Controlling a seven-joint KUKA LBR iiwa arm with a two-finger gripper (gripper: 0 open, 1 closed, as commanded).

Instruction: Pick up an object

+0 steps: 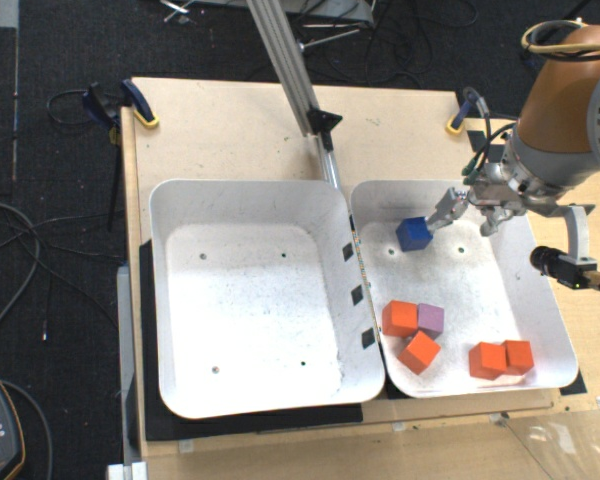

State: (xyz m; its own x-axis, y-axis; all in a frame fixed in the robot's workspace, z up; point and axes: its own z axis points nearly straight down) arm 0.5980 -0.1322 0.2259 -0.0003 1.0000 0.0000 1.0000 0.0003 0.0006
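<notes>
In the right bin (540, 298) a blue cube (413, 233) lies near the far left corner. My gripper (469, 215) hangs above the far part of this bin, just right of the blue cube, open with nothing between its fingers. Its left finger (446, 209) is close to the cube's upper right corner. Toward the front of the bin lie two orange cubes (400, 318) (420, 352) with a purple cube (431, 318) touching them. Another pair of orange cubes (487, 360) (518, 355) sits at the front right.
The left bin (170, 268) stands beside the right one, their rims meeting along a ridge with black tabs (358, 293). A slanted metal bar (285, 58) reaches down to the bins' far junction. Clamps (140, 103) (465, 113) sit on the bench corners.
</notes>
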